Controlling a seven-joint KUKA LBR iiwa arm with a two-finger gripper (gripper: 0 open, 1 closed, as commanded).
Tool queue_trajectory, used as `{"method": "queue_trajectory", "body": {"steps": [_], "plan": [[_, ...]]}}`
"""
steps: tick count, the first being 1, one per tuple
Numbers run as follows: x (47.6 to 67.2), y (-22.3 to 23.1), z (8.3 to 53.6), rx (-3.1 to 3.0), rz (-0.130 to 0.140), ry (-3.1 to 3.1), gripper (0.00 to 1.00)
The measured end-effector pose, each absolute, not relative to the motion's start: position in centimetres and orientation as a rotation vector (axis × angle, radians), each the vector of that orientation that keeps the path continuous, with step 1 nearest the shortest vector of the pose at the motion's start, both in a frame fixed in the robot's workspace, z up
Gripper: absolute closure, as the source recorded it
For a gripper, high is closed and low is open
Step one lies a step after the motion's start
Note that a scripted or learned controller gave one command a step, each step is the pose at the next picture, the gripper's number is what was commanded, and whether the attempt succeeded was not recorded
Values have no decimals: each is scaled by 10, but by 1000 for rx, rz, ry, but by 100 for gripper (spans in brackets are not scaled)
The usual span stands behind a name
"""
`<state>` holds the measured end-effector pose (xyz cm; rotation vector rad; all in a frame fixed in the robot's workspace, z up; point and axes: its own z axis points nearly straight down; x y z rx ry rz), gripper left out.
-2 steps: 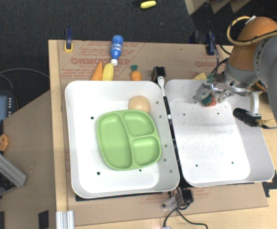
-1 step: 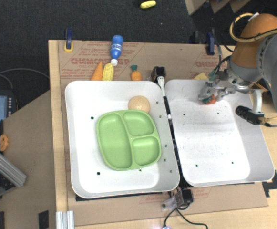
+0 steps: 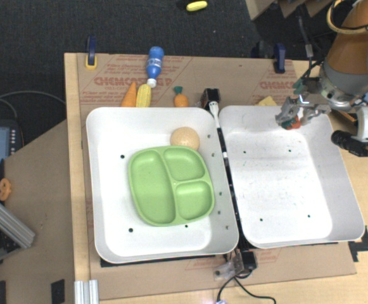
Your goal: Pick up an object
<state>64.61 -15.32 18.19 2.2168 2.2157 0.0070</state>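
A green three-compartment plate [image 3: 170,185] lies in the left white bin [image 3: 107,170]. A beige round ball [image 3: 185,137] rests against the plate's far edge. My gripper [image 3: 291,116] hangs over the far right corner of the right white bin [image 3: 285,189], well away from the plate and the ball. A small reddish spot shows at the gripper's tip, and I cannot make out what it is. The grey arm with its orange band [image 3: 355,43] comes in from the upper right.
Behind the left bin on the bench lie a blue bottle [image 3: 154,62], a corn cob [image 3: 144,95], a carrot [image 3: 128,95] and a small carrot [image 3: 180,98]. A black clip [image 3: 210,97] sits between the bins. A yellow piece [image 3: 267,101] lies behind the right bin.
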Motion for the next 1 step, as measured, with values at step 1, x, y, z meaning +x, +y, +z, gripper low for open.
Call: {"method": "queue_trajectory", "body": {"steps": [1], "plan": [[634,-73,185,2216,2,2233,100]]}}
